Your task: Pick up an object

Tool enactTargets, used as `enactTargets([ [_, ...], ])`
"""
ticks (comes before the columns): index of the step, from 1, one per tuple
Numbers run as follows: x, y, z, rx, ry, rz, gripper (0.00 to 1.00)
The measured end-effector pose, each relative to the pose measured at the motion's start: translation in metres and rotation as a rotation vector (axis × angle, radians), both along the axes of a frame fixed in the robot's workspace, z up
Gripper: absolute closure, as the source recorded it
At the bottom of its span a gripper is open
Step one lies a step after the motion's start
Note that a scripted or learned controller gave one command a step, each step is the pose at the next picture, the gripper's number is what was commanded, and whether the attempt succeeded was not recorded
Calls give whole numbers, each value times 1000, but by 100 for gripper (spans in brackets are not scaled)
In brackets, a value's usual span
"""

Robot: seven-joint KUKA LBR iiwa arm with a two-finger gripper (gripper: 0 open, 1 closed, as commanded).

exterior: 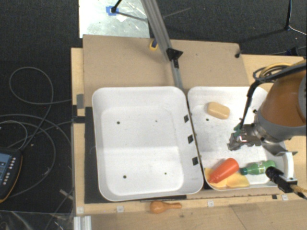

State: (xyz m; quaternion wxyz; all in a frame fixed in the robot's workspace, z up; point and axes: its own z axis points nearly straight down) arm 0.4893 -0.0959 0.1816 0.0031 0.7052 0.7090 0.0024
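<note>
You've got the gripper (238, 141) mid right bin (201, 128), above the carrot (223, 169) & green bottle (258, 167); fingers' state can't tell, prob. holding nothing

The flat tan wooden bench (129, 61) carries two shallow white plastic bins set side by side, edges touching. The left white bin (103, 128) lies toward nine o'clock, the right white bin (201, 128) toward three o'clock. A dark mat (90, 152) shows beneath the left bin's nine o'clock edge. At six o'clock, just outside the left bin, a small orange-brown pear-shaped object (164, 206) lies on the bench's front strip.
</note>
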Motion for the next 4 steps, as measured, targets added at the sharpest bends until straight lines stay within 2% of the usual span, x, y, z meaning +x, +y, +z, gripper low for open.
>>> enactTargets([
  [1, 8, 1, 62, -1, -1, 1, 100],
  [2, 10, 1, 96, 0, 2, 0, 100],
  [3, 29, 47, 87, 2, 5, 4, 100],
  [4, 65, 96, 87, 2, 4, 5, 100],
])
